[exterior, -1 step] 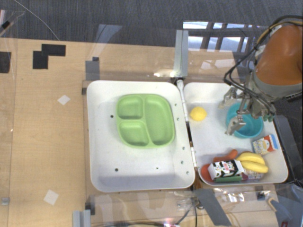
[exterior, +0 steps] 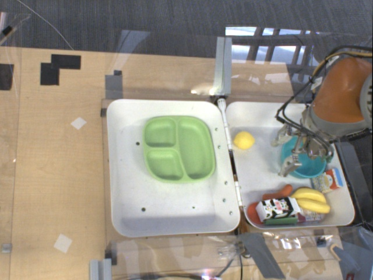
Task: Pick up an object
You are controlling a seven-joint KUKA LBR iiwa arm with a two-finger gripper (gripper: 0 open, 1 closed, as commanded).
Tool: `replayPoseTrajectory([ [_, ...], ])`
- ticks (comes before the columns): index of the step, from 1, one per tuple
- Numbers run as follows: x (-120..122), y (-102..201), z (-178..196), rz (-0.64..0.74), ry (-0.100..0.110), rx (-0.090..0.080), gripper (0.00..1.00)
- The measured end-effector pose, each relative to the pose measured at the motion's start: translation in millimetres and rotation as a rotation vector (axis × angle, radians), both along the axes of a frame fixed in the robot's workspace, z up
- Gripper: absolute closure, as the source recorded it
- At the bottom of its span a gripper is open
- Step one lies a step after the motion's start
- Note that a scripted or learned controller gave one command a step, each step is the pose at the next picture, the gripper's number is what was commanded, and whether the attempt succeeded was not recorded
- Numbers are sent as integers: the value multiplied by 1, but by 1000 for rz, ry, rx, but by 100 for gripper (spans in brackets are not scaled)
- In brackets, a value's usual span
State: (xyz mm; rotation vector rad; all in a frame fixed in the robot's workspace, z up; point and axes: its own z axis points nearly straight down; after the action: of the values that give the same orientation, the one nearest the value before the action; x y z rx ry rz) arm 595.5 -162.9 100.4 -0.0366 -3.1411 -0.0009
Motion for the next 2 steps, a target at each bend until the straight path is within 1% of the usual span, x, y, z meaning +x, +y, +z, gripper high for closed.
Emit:
replayPoseTrajectory([
  [1,-1,18,-11,-161,-12,-2,0],
  [2,-66,26,-10,-252,-17,0,0],
])
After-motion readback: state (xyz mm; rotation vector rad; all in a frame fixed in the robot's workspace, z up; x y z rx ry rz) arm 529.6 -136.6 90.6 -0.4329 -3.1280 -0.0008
